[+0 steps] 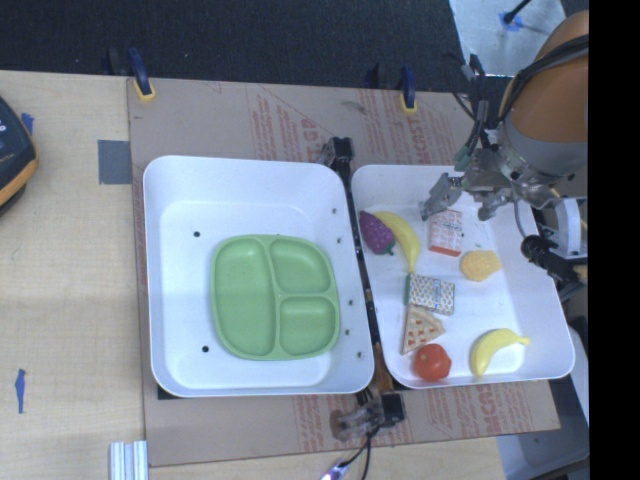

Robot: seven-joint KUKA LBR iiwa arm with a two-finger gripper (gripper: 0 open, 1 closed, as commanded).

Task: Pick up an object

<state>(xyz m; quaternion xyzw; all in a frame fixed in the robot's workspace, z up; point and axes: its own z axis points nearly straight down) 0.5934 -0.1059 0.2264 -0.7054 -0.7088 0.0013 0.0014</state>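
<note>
Hovering over the far end of the right bin (545, 363), the gripper (462, 196) is being held with its two grey fingers spread apart and nothing between them. A red-and-white packet (446, 234) is lying on the bin floor just below the fingertips, apart from them. Other items are being referenced to that packet: a yellow banana (402, 238) and purple grapes (376, 232) are sitting to its left, touching each other; a yellow lemon-like piece (480, 265) is resting just to its lower right; a patterned sachet (432, 293) is lying below it, with a pizza wedge (421, 330) and a red tomato (432, 362) lower again; a second banana (495, 349) is placed toward the near right corner. Left of the packet, beyond the divider, the left bin (170, 193) is being occupied by a green tray (273, 296) with three compartments.
</note>
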